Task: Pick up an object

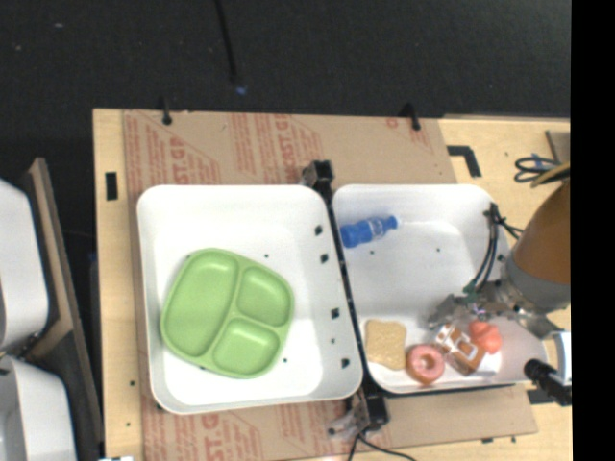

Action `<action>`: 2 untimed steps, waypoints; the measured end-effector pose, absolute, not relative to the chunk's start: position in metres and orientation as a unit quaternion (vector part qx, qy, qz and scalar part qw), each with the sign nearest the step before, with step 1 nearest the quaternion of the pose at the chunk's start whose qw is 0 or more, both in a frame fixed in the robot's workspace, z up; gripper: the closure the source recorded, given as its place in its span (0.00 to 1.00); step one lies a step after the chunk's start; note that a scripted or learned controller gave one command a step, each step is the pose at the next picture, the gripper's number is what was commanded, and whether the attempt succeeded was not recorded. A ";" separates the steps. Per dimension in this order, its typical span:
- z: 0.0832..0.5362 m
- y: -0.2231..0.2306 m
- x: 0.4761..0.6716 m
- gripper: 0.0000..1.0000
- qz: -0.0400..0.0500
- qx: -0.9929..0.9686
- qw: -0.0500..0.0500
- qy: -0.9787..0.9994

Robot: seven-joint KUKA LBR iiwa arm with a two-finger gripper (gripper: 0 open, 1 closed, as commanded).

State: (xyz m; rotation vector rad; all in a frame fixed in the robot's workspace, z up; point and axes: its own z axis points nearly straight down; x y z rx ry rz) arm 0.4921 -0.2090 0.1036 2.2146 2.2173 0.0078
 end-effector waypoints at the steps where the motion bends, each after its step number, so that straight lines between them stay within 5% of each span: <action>1: 0.123 -0.196 0.490 0.00 0.001 0.707 0.001 0.707; 2: 0.133 -0.197 0.491 1.00 0.001 0.707 0.002 0.707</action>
